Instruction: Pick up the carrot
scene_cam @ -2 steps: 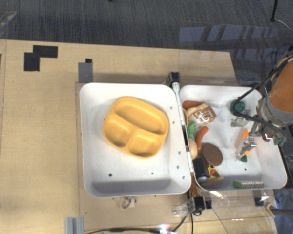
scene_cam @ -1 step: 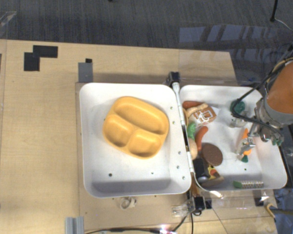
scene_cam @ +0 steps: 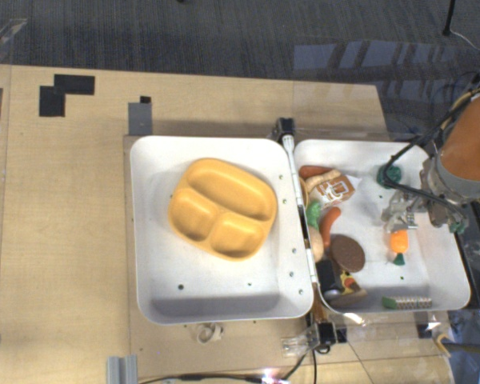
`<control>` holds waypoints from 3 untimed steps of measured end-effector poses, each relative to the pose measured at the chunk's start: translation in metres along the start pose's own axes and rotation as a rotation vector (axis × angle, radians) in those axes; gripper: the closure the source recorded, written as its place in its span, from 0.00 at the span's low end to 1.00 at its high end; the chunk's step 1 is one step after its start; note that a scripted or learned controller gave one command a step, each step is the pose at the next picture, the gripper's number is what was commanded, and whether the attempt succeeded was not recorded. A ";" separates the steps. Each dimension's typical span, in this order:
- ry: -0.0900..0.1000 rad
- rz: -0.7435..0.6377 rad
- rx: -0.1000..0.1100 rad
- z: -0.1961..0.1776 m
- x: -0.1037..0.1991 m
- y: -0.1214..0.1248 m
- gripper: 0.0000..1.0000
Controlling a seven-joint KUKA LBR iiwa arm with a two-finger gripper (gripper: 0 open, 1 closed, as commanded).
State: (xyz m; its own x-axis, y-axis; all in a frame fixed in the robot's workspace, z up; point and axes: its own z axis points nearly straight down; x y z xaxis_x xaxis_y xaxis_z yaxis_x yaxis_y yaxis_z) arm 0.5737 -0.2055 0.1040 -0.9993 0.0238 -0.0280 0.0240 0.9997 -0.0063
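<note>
Hanging over the right bin (scene_cam: 456,290), the jaws (scene_cam: 402,217) sit directly above a small orange carrot (scene_cam: 398,242); how wide they stand I cannot tell. Further left in that bin lie a brown disc (scene_cam: 348,253) and a packaged snack (scene_cam: 330,189). The left bin (scene_cam: 156,294) carries a yellow divided tray (scene_cam: 222,206).
</note>
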 end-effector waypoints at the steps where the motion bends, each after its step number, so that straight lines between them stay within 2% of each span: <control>1: 0.001 0.000 0.000 0.001 0.000 0.000 0.00; 2: 0.009 0.073 -0.004 0.014 0.019 0.001 0.00; 3: -0.001 0.068 -0.003 -0.001 0.014 0.002 1.00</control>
State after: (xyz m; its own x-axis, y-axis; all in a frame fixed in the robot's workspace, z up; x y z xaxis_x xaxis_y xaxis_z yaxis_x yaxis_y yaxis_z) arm 0.5601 -0.2029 0.1042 -0.9953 0.0919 -0.0293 0.0920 0.9958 -0.0017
